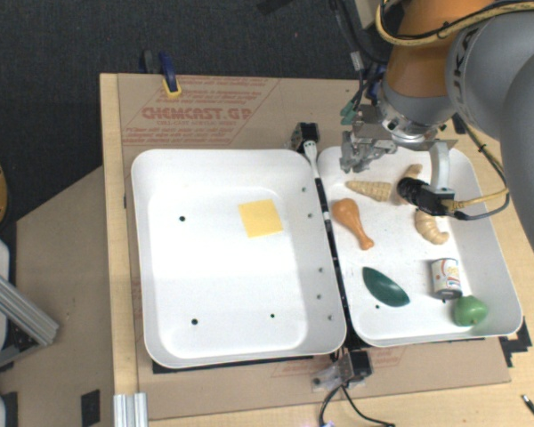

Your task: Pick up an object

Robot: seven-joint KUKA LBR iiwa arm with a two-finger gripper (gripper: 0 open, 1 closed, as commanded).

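1. Nearest the camera, the front rim of the left bin [240,356] and the right bin [503,314] sit side by side on the table [125,238], which is covered with brown cardboard printed in red lettering.
2. In the right bin's 5 o'clock corner lies a green apple-like ball [469,310], and just beside it at 11 o'clock a small can [445,277] lies on its side.
3. At the bin's 7 o'clock a dark green leaf-shaped piece [385,286] lies flat.
4. Farther back, an orange drumstick [351,221] lies near the divider between the bins, its thin end pointing to 5 o'clock.
5. A tan croissant-like piece [431,227] lies at the bin's 3 o'clock side.
6. A yellow square slice [261,218] lies alone near the middle of the left bin.
7. Toward 12 o'clock in the right bin a ridged cone [372,189] lies on its side, tip toward the divider.
8. The gripper [360,158] hangs just over the cone's far side; its fingers look close together with nothing between them, though how far open they are I cannot tell.
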